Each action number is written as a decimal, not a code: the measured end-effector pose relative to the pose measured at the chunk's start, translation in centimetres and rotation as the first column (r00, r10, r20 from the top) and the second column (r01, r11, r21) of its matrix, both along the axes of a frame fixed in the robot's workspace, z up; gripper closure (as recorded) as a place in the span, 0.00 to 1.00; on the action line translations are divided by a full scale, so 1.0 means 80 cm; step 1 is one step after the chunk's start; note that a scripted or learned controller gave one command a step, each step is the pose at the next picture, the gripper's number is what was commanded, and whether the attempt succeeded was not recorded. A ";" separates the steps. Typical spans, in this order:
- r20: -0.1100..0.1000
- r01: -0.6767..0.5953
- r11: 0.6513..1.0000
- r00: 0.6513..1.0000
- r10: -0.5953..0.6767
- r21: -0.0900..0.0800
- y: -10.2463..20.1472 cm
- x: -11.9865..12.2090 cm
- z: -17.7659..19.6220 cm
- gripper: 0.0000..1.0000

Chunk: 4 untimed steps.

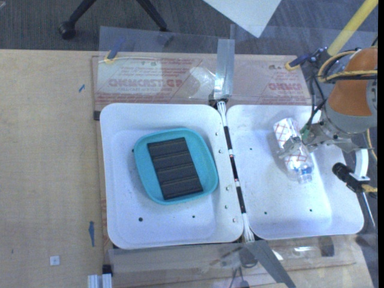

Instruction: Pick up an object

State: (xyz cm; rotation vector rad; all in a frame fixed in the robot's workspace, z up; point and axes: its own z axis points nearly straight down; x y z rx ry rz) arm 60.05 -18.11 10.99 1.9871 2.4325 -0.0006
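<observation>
A crumpled clear wrapper (287, 131) with red print and a blue patch lies in the right bin (270, 209), toward its upper right. My gripper (303, 140) reaches in from the right and sits low over the middle of that wrapper, hiding part of it. The view is too cluttered there to tell whether the wrapper is gripped. In the left bin (120, 221) rests a teal square dish (144, 179) carrying a dark ridged block (174, 167).
The grey arm with its orange band (351, 98) and yellow cables hangs over the right bin's far right edge. A white hinge strip (233, 167) divides the bins. Taped clear sheets (156, 80) lie behind them on the wooden bench.
</observation>
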 end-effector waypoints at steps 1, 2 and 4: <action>0.003 0.050 0.999 0.999 -0.050 -0.001 -0.016 0.049 0.072 0.00; 0.035 0.053 0.999 0.998 -0.053 -0.010 -0.006 -0.021 0.022 0.00; 0.032 -0.085 0.996 0.996 0.085 -0.017 -0.034 -0.038 0.000 1.00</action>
